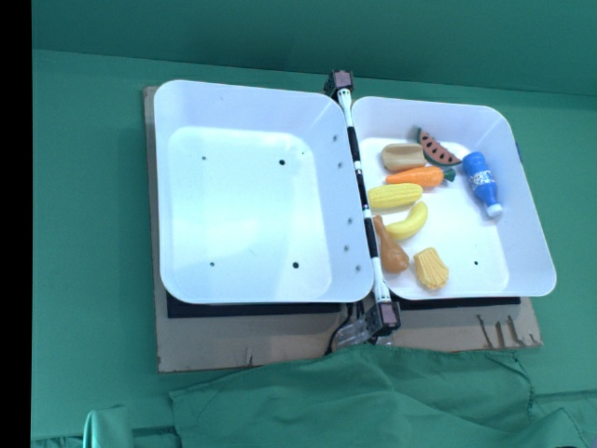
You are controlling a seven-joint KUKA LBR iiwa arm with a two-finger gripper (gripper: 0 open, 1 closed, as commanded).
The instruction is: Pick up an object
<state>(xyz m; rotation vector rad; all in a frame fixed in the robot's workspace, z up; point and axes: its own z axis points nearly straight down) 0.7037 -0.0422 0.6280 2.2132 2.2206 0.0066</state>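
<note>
Green cloth (373, 399) lies crumpled along the near edge, below the cardboard (280, 343) under both bins; the left bin (177, 110) sits beside the right bin (522, 250), which holds a fries pack (430, 269), drumstick (390, 247), banana (409, 220), corn (395, 195), carrot (417, 176), bread roll (403, 156), watermelon slice (437, 147) and blue bottle (481, 183); the pincer's opening cannot be told.

Seven toy items are gathered in the right bin (522, 250): a watermelon slice (437, 147) and a bread roll (403, 157) at the far end, an orange carrot (417, 177), a corn cob (395, 196), a yellow banana (409, 221), a drumstick (389, 247), a ridged yellow piece (430, 269), and a blue bottle (480, 184) laid flat nearby
</note>
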